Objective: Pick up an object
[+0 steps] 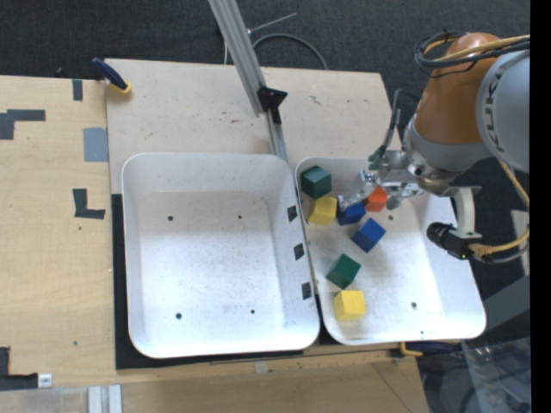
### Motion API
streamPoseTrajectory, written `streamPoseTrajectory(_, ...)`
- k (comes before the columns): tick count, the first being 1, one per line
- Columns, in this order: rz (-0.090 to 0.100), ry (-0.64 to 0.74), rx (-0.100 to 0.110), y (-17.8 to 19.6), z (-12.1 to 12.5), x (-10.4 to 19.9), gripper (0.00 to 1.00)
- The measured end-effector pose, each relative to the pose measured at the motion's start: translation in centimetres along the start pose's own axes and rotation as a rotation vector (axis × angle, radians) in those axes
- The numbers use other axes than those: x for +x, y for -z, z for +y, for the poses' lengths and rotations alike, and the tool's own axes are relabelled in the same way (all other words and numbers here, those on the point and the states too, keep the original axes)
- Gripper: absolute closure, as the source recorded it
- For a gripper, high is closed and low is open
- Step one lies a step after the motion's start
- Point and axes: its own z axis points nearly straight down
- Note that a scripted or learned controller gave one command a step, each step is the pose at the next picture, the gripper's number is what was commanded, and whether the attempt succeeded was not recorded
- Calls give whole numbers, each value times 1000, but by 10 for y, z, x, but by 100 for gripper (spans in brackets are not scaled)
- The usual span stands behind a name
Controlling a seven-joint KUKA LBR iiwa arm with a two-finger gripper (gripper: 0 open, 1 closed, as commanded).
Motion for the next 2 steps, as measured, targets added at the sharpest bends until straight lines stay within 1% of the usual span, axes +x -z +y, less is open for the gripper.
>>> streamPoseTrajectory(1,0,0,-6,-49,-9,-2,0)
streamPoseTrajectory(2,-2,0,-8,-90,-9,-4,0)
